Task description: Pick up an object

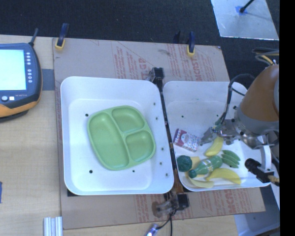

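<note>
Smooth curved banana [226,176] lies below the hand [211,134], whose grip is unclear.

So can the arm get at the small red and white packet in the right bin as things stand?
Probably yes. The small red and white packet lies flat on bare bin floor, apart from the toy pile, with nothing over it, and the pincer hovers just beside it in the same white bin.

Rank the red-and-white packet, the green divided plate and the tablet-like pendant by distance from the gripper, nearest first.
Measured from the gripper:
1. Red-and-white packet, in the right bin, just beside it.
2. Green divided plate, in the left bin.
3. Pendant, on the bench's far left.
</note>
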You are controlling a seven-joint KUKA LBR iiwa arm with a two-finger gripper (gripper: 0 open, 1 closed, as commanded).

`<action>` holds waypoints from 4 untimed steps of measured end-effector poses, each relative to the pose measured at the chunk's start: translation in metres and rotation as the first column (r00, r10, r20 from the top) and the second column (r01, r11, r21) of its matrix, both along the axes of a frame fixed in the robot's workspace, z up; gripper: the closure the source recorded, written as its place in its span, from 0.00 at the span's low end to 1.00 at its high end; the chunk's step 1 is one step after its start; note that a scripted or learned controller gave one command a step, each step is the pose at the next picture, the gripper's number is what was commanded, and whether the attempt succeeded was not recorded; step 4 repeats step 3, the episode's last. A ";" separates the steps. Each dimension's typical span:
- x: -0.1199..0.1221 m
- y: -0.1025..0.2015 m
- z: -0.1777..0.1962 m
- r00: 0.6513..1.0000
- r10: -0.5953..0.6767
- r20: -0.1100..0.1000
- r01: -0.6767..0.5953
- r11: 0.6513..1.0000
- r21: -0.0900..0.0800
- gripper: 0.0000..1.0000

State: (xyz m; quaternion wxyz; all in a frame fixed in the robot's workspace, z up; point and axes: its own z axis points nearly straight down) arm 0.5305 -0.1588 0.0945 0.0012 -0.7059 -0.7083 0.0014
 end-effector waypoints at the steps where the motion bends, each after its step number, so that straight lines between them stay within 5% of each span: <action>1: 0.000 -0.001 0.010 1.000 0.001 -0.002 -0.001 1.000 -0.001 1.00; 2: 0.007 0.059 0.078 1.000 0.003 0.001 -0.003 1.000 0.000 1.00; 3: 0.091 0.113 0.097 1.000 0.001 0.001 -0.001 1.000 0.001 1.00; 4: 0.091 0.113 0.097 1.000 0.001 0.001 -0.001 1.000 0.001 1.00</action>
